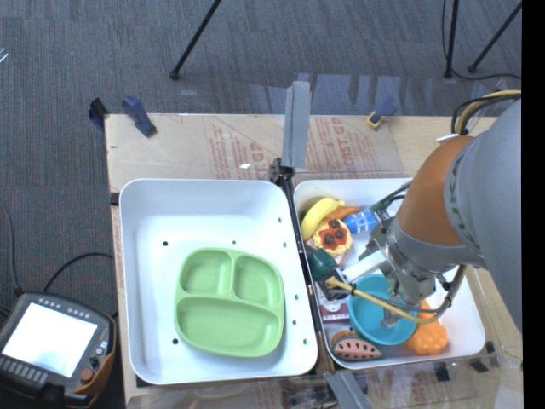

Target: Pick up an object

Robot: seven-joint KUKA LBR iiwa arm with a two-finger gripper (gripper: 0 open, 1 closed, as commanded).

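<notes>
I see the arm (460,203) reaching in from the right over the right bin (473,331), its orange band and grey wrist covering much of that bin's upper right. The pincer (407,301) sits low over the blue bowl (375,318), but the wrist housing masks it from my viewpoint, so I cannot tell its state or whether it pinches anything. A wooden stick-like utensil (375,299) lies across the bowl, passing under the wrist; its far end is hidden. Candidate objects crowd the right bin: a yellow banana (318,214) at the upper left, a pizza slice toy (333,238) just beside it, a blue bottle (364,221) partly behind the arm, a dark green item (321,264) I cannot identify, an orange pumpkin-like piece (428,337) at the lower right, and a brown patterned object (356,347) at the front wall. The left bin (145,220) holds a green divided plate (230,303), lying flat. Both bins rest on the surface (196,147).
</notes>
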